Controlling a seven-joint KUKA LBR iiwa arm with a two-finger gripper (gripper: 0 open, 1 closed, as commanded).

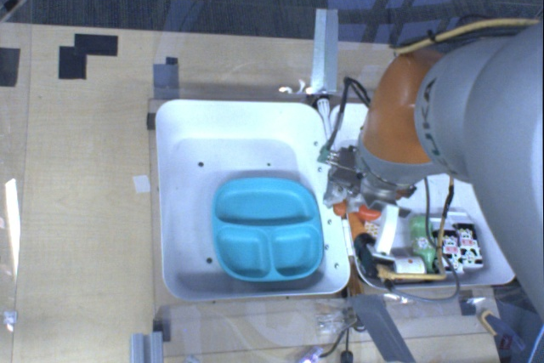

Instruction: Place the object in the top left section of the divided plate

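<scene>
Plate: one, blue, oval, three sections; long axis ran left-right, the wide section farthest from the camera, two small ones nearest.
Bins: two; plate lay in the left bin.
Object: several mixed items right of the plate in the right bin; which one could not be told.
End effector: just right of the plate, over the bins' shared edge; grip state could not be told.

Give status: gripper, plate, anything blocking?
Gripper low over right bin clutter, fingers hidden. Blue divided plate in left bin, all sections bare. Nothing blocking the plate.
</scene>
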